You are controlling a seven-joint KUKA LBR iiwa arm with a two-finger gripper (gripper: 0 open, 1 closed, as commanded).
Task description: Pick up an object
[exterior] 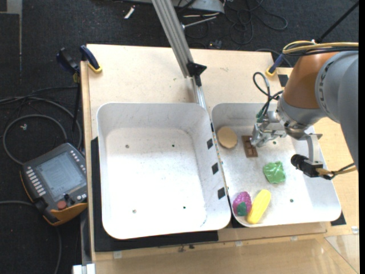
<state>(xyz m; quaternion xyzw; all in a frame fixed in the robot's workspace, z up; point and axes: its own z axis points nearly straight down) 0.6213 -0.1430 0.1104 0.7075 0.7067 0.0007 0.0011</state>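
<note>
Several objects lie in the right bin (326,205). A tan round piece (227,137) sits near the bin's left wall, with a small brown block (249,147) just to its right. A green lump (274,172) lies near the middle. At the front, a yellow banana-like piece (259,205) leans against a magenta fruit (242,202). My gripper (259,138) hangs low over the bin's back part. It sits right above and slightly right of the brown block. The grey arm with its orange band (305,84) reaches in from the right.
The left bin (108,119) sits beside the right one, and they share a middle wall (214,153). A slanted metal rail (174,30) runs down to the bins' back junction. A clamp (91,59) grips the bench's far left corner. A teach pendant (54,181) lies on the floor at left.
</note>
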